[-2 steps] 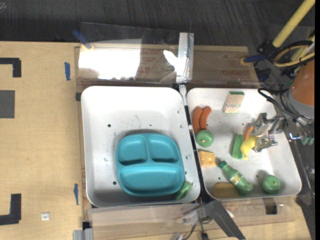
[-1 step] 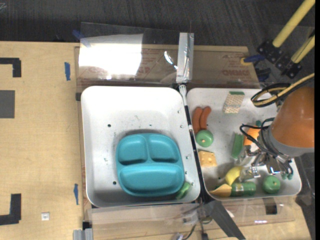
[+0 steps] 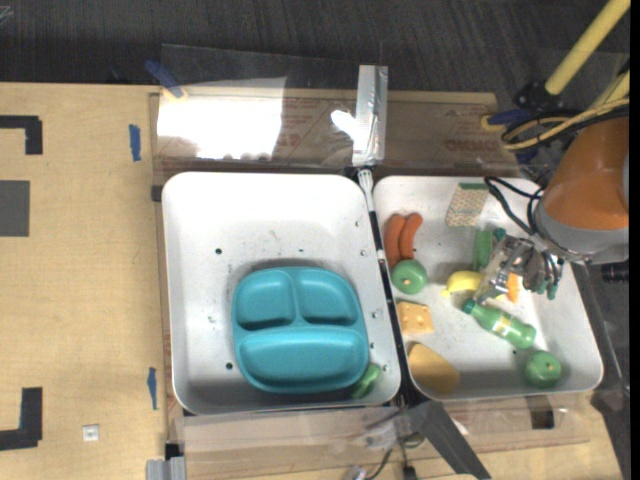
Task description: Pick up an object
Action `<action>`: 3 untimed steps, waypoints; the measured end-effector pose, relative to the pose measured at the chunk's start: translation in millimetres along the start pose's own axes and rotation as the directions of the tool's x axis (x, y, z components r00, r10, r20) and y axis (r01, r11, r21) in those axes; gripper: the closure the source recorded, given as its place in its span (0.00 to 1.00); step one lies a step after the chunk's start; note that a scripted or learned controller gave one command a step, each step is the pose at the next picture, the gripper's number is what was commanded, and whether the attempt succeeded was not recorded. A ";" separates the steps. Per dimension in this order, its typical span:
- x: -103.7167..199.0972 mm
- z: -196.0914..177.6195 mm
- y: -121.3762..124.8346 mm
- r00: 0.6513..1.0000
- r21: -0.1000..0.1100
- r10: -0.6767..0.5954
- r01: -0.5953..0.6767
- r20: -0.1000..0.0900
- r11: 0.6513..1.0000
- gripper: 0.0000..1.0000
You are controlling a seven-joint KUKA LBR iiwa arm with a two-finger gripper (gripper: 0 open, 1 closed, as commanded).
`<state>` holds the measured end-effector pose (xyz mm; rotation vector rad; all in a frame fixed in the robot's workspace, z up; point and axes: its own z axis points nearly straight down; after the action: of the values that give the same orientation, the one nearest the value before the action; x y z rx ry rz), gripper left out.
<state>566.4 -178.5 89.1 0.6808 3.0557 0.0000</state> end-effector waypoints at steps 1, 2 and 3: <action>40.9 -126.2 45.4 1.000 -0.003 0.025 -0.025 0.004 1.000 1.00; 24.8 -145.7 97.0 0.996 -0.001 -0.084 0.084 -0.002 0.996 1.00; 8.1 -186.7 129.0 0.986 -0.002 -0.168 0.168 -0.001 0.986 1.00</action>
<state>611.9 -57.8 276.0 0.4213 3.1028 0.0010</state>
